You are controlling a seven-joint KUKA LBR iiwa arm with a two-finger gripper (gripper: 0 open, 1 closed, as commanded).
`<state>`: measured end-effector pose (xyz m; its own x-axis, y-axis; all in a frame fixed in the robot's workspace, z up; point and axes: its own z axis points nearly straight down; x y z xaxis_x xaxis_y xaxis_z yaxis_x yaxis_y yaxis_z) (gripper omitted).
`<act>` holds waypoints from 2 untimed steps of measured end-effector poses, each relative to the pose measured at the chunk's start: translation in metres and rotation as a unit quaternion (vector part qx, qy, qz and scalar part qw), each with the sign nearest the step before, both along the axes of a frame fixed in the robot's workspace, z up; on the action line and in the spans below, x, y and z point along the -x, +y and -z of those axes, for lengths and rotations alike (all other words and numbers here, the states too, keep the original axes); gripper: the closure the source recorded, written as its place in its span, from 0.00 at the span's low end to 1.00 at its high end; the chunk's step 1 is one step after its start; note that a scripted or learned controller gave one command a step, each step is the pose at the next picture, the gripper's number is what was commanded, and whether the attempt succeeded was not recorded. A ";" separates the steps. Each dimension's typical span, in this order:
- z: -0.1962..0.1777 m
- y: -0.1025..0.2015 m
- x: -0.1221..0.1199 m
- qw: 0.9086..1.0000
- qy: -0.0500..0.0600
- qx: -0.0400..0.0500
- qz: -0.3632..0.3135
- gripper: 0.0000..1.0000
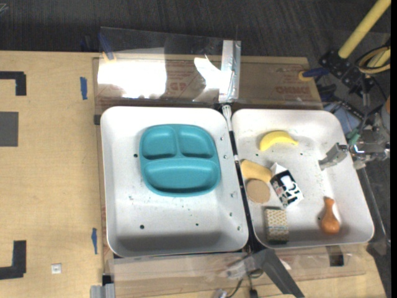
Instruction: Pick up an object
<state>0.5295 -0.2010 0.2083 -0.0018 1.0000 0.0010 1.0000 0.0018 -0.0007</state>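
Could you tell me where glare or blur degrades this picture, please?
In the camera view, strong glare washes out the clear plastic sheet behind the bins; the gripper at the right bin's edge looks soft, its fingers unreadable; the teal divided plate and banana are evenly lit and sharp enough, casting only faint shadows.

Divided tray [180, 159] in left bin [118, 185]; banana [277, 141] in right bin [353, 219].

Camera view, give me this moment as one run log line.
gripper: over right bin, right side | holding: nothing seen | nearest: banana | left bin: teal divided plate
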 end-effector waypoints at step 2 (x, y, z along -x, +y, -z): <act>0.096 0.095 0.008 0.981 -0.019 0.009 -0.195 0.00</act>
<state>0.5218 -0.1060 0.1122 -0.3842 0.9230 -0.0239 0.9225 0.3848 0.0320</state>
